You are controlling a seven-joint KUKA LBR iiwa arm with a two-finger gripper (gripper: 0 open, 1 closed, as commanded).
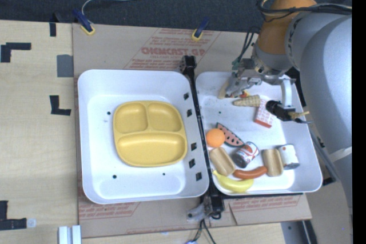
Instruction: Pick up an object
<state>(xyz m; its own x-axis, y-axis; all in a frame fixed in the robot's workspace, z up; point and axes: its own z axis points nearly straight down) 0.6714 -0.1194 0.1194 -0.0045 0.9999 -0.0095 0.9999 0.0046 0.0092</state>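
End effector (235,84) low at right bin's (303,177) back edge; finger state unclear.

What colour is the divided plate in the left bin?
Yellow; the three-compartment plastic plate shows clearly in the camera view.

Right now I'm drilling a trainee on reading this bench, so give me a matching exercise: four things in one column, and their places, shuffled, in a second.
Things:
1. yellow divided plate
2. banana
3. orange ball
4. gripper

Places:
A. near edge of the right bin
B. over the far end of the right bin
C. middle of the left bin
D. right bin, close to the divide between the bins

Pairs: 1-C, 2-A, 3-D, 4-B
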